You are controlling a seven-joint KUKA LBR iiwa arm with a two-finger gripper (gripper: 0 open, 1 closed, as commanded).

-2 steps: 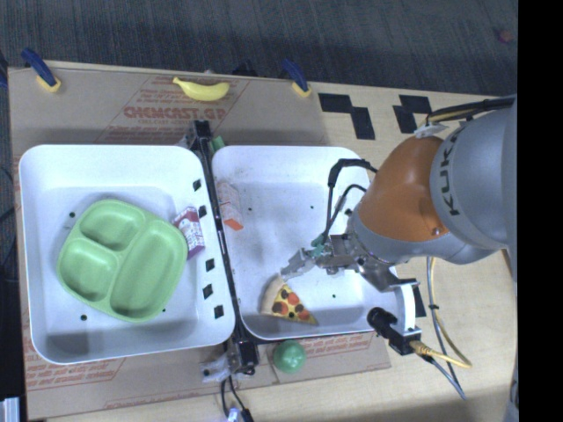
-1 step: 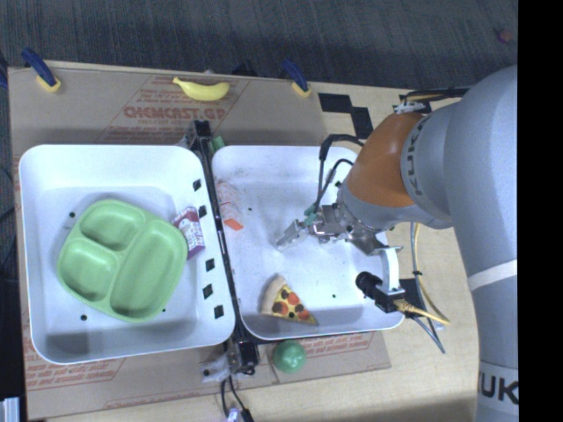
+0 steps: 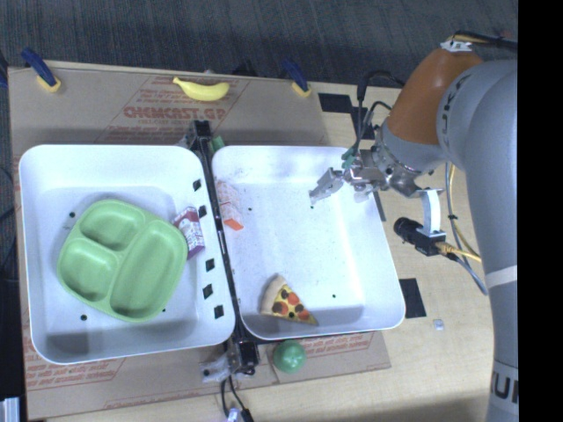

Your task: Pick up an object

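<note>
A toy pizza slice (image 3: 286,302) lies near the front wall of the right bin (image 3: 299,244). A small orange scrap (image 3: 232,223) sits by that bin's left wall. In the left bin (image 3: 53,183) a green divided plate (image 3: 123,258) lies flat, with a small red and purple packet (image 3: 189,229) at its right. My gripper (image 3: 327,185) hangs over the back right part of the right bin, well away from the pizza slice, and I see nothing in it.
A yellow banana (image 3: 201,87) lies on the cardboard behind the bins. A green ball (image 3: 288,355) rests in front of the right bin. Blue clamps (image 3: 41,69) (image 3: 296,76) hold the cardboard's back edge. Cables (image 3: 440,236) trail beside the right bin.
</note>
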